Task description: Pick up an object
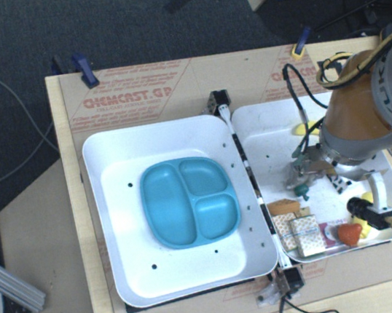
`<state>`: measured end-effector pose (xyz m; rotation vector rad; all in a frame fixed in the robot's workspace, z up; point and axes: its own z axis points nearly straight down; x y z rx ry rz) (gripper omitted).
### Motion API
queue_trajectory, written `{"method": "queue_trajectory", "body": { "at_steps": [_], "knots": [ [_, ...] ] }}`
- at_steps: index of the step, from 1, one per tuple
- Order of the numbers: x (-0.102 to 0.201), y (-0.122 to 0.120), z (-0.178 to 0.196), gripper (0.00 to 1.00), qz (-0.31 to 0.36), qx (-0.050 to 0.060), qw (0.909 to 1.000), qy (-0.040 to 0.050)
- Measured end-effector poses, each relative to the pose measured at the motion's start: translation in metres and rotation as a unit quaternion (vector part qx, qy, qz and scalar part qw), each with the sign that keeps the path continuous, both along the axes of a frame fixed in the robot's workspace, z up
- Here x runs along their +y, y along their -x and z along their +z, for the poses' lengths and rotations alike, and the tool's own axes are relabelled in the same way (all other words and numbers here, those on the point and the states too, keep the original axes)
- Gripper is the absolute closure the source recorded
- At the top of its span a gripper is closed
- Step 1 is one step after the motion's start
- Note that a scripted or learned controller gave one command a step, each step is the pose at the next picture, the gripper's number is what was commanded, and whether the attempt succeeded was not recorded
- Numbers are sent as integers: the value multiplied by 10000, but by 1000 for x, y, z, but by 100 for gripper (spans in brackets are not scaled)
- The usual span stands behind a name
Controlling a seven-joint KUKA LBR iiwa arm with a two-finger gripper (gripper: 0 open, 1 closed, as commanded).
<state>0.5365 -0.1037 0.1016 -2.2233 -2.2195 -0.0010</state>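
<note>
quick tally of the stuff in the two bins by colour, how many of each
blue: 1, divided plate
brown: 1, flat block
pale patterned: 2, small boxes
red: 1, rounded lump
yellow: 1, small piece by the far wall
total: 6, though the arm may hide more

Flat packets (301, 231) and reddish lump (350, 234), perhaps plastic, in right bin (270, 114)

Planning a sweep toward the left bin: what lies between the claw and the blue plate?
In the camera view, nothing loose: between the claw and the plate lie only bare white floor and the two bins' adjoining rims.
</note>
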Motion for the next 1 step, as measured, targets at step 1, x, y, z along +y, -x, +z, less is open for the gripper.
{"method": "queue_trajectory", "body": {
  "at_steps": [1],
  "knots": [
    [63, -16, 83, 100, 14, 0, 10000, 0]
  ]
}}
